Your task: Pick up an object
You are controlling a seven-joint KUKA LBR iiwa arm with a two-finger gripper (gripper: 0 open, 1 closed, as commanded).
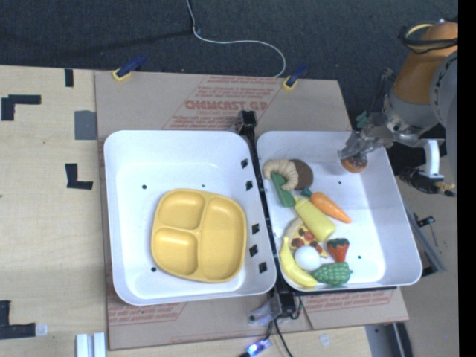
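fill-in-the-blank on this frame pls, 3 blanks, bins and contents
1. The yellow divided plate lies in the ___ bin.
2. The toy carrot lies in the ___ bin.
3. The gripper hovers near the right bin's ___ edge.

Missing words: left; right; far

Lying across a pale wooden surface point(44, 222), a cardboard sheet point(216, 103) with red lettering; showing beyond it, dark blue carpet point(89, 13); trailing over that carpet, a thin white cable point(230, 42).

Red print on cardboard sheet point(216, 104) left of gripper point(355, 155) reads roughly "CHEMCRAFT"; rest too blurred.
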